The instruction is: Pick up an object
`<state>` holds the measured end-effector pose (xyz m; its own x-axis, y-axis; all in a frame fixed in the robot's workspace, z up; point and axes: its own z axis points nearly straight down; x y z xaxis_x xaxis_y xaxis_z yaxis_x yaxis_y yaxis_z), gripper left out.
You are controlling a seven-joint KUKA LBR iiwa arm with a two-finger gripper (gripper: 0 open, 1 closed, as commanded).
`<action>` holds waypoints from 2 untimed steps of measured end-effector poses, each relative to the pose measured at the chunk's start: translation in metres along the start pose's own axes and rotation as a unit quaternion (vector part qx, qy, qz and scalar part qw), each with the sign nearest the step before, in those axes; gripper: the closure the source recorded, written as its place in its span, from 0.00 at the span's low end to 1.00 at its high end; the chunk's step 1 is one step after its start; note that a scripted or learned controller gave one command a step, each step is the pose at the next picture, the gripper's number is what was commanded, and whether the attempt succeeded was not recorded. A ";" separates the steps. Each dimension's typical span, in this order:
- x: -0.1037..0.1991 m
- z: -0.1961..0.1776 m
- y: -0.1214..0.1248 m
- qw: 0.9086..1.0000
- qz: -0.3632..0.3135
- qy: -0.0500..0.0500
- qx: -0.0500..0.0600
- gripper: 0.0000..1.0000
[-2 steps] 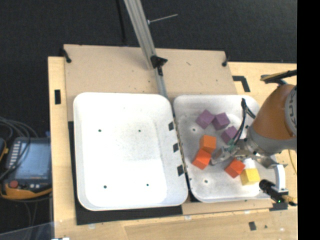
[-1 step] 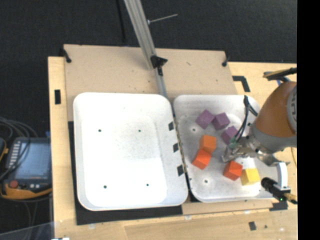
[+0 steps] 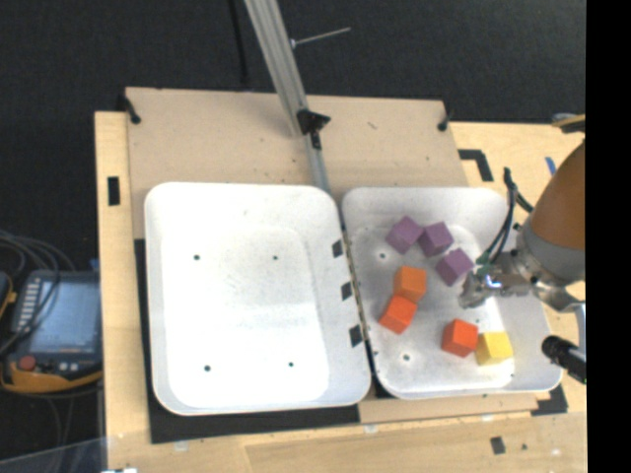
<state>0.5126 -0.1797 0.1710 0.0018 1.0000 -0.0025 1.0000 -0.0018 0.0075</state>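
Nearest the camera, at the front of the right bin [image 3: 434, 387], a yellow cube [image 3: 494, 348] sits touching a red cube [image 3: 459, 337] on its left. A little further in and to the left, two orange-red cubes: one [image 3: 399, 313] lower, one orange cube [image 3: 411, 282] just above it, corners almost meeting. And there's the gripper [image 3: 480, 286], hanging over the right side of that bin, the grey arm [image 3: 557, 220] with its orange band coming in from the right. How far the tool is open I cannot tell; the tip is a blur of metal and cable, and nothing can be made out between its ends. Just beside it on the left sits a purple cube [image 3: 455, 265], very close, contact unclear. Further back, two more purple cubes [image 3: 436, 237] and [image 3: 403, 233], side by side near the bin's middle. Off to the left lies the left bin [image 3: 158, 264], white. At the far end, a metal rail [image 3: 281, 57] slants up from the bench [image 3: 286, 136].
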 end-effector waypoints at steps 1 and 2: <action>-0.002 -0.054 0.003 1.000 -0.003 0.000 0.000 1.00; 0.048 -0.046 0.002 1.000 -0.004 0.001 0.003 1.00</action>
<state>0.5143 -0.1314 0.2172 -0.0061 1.0000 -0.0001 1.0000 0.0061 0.0015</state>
